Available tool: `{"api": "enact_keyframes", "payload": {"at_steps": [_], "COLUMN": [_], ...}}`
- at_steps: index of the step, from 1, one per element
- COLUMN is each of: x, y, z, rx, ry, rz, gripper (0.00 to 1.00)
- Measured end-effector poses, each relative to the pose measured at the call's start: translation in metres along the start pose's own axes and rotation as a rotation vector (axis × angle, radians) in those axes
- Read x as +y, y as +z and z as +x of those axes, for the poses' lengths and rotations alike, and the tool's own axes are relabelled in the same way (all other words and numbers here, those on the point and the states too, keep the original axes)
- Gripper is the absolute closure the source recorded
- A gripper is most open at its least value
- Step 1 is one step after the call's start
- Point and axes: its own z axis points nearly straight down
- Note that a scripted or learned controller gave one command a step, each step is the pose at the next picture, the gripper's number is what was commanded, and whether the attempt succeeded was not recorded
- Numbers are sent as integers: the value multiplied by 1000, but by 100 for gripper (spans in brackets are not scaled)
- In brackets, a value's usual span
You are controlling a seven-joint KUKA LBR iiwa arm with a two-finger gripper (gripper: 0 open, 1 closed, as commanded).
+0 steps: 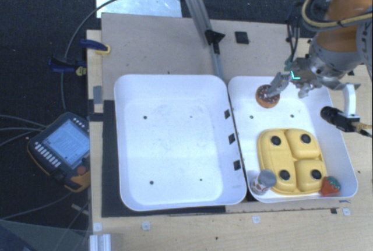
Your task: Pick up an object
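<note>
Camera view puts the gripper [273, 91] right down on a small brown doughnut-like toy [267, 97] near the far edge of the right bin [347, 156], toward its far left corner. I'd judge the toy light and rigid, likely a bit slick, best pinched across its outer rim. One dark finger lies over it; whether the claw is apart, together, or clamped I cannot tell. A yellow four-lobed block [291, 159] sits well apart, by the near edge.

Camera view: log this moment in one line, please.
gripper: over brown doughnut, right bin far end | grasp: unconfirmed | yellow block: near end | left bin
</note>
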Motion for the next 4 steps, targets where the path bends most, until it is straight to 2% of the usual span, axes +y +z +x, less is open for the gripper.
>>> {"api": "enact_keyframes", "payload": {"at_steps": [1,2,3,4], "x": [1,-3,5,7], "y": [-1,42,100,132], "z": [0,-6,-10,-10], "rx": [0,-2,-2,-2], "ry": [0,3,3,3], "rz": [-3,0,1,-8], "gripper": [0,0,0,0]}}
